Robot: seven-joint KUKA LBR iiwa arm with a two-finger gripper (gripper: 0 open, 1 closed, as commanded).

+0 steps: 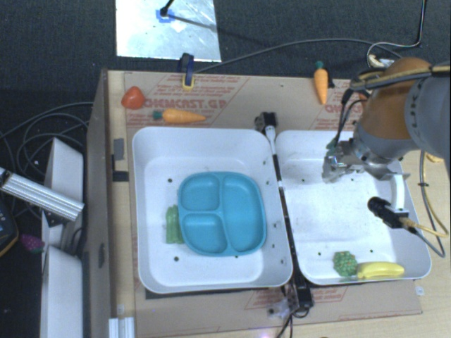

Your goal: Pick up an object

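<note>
Grey arm [416,111] hangs w/ jaws [337,166] over right bin [310,146], can't tell if clenched. Broccoli [344,263] touches banana [380,270] at front.

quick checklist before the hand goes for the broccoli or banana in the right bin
1. Targets in view: green broccoli and yellow banana lie at the right bin's near edge: ok.
2. Targets apart from each other: they touch, so one may drag the other: not ok.
3. Hand above a target: it sits near the bin's far side, away from both: not ok.
4. Hand free of any object: cannot tell.
5. Path across the bin floor: bare white between hand and targets: ok.
</note>
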